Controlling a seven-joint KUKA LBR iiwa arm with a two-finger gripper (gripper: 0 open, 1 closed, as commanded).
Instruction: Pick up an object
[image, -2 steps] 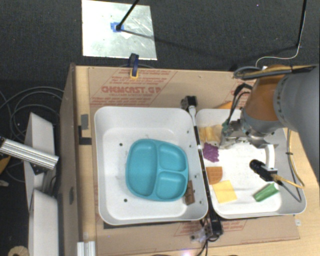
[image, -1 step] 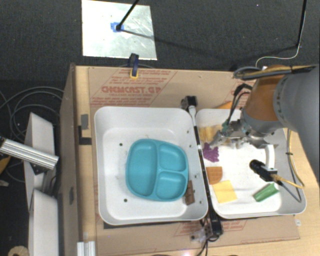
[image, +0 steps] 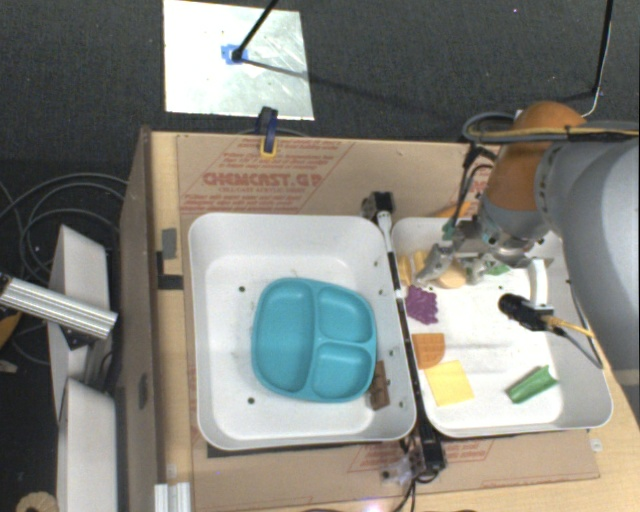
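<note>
In the far left part of the right bin (image: 495, 345), a small pale orange piece (image: 453, 279) lies on the white floor. It is the likeliest pick: it sits just below and slightly left of the end effector (image: 462, 258) in the view, close enough that the two look to be touching or nearly so. The piece looks roundish, with no clear long axis. I cannot tell how far open the end effector is, nor whether it has hold of anything. A purple cluster (image: 421, 305) lies nearer the camera by the dividing wall. Beyond it lie an orange slice (image: 429, 349), a yellow square (image: 449, 382) and a green stick (image: 530, 384). The left bin (image: 215, 300) holds a blue plate (image: 313, 339).
</note>
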